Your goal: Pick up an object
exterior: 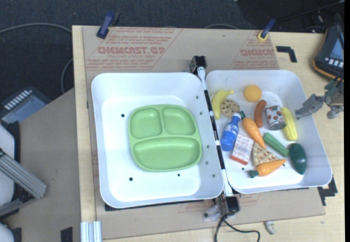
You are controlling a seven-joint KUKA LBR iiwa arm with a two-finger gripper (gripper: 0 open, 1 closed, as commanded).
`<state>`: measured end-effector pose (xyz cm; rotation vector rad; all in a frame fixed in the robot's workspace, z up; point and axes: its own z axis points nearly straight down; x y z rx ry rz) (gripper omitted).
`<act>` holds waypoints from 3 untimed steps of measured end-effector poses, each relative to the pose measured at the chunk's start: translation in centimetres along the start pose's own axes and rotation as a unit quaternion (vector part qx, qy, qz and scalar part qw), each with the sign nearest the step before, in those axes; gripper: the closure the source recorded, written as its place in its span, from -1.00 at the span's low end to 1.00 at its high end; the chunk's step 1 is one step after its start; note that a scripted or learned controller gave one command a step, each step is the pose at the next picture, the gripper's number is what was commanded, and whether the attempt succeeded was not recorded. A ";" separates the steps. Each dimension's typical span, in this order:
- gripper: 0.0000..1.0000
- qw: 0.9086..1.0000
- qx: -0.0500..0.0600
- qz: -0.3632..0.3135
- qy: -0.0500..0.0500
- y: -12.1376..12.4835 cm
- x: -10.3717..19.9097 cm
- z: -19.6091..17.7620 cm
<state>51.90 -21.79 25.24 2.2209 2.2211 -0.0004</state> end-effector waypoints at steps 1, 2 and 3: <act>-1.00 1.000 -0.002 -0.001 0.001 -3.8 7.9 16.5; 1.00 1.000 -0.003 0.000 0.000 -3.8 7.9 15.5; 1.00 1.000 0.000 -0.001 0.001 -0.3 16.3 6.8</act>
